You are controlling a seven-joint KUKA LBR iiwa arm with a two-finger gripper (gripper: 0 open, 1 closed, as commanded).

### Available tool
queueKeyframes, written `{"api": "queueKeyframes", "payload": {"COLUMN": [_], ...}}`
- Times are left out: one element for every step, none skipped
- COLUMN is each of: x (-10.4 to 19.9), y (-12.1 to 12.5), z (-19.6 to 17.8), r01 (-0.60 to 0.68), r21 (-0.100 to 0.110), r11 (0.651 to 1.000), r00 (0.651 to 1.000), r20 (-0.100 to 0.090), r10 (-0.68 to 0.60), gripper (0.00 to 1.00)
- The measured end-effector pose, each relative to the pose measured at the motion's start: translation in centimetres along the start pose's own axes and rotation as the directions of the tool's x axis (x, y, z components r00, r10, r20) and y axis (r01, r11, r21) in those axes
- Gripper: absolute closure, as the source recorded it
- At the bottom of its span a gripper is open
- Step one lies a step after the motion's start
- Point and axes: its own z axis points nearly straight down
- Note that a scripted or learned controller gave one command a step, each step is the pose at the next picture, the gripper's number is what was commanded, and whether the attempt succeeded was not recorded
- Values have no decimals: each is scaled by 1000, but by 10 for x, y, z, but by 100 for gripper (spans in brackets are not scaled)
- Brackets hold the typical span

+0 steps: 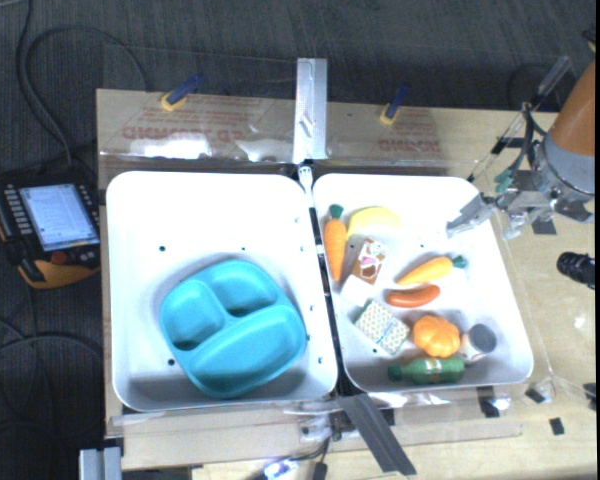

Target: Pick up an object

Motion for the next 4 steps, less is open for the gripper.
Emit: {"api": "queueKeyframes", "payload": {"x": [37,51,60,30], "y": [-11,-6,-3,-16], "z": [58,-71,62,86], "r01": [249,217,347,655], "r21": [-1,-2,0,-1], "r11": [968,976,938,756], "r00": [968,976,938,756], "r20": [0,3,-1,1], "r10": [-249,-217,-347,-655], "gripper": [0,0,0,0]}}
